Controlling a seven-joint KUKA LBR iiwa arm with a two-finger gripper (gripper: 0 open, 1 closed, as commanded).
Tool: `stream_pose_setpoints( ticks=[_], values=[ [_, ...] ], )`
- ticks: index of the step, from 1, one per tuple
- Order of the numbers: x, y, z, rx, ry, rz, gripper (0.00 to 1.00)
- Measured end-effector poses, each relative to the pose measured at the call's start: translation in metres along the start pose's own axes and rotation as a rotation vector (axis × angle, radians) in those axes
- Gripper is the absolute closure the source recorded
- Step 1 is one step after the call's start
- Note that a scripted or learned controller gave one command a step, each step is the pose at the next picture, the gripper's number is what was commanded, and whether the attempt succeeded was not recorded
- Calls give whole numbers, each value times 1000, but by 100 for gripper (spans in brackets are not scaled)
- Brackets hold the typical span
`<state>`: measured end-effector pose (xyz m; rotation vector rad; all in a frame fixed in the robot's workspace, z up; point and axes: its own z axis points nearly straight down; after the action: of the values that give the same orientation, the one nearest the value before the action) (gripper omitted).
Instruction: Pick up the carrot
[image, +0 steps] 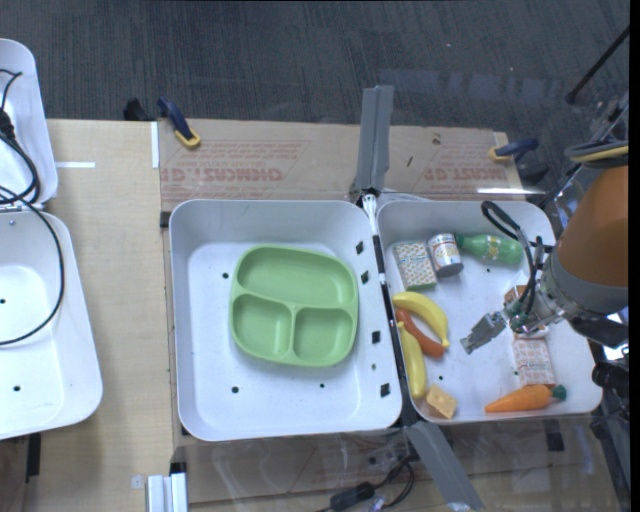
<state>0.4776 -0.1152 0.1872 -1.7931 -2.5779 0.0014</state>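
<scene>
The carrot (520, 399) is orange with a green stub at its right end. It lies flat along the front edge of the right bin (470, 212), near the front right corner. My gripper (487, 332) hangs low over the middle of that bin, up and to the left of the carrot and apart from it. Nothing shows in its grip. The arm's orange band (603, 225) is at the right edge of the view.
The right bin also holds two bananas (426, 311), a red sausage (423, 336), a cheese wedge (441, 403), a can (445, 253), a green bottle (493, 247), a small box (412, 265) and a white packet (532, 356) just above the carrot. A green divided plate (295, 304) sits in the left bin (200, 330).
</scene>
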Motion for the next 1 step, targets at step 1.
stream_pose_setpoints(
  ticks=[1],
  values=[
    [-85, 100, 69, 0, -1, 86, 0]
  ],
)
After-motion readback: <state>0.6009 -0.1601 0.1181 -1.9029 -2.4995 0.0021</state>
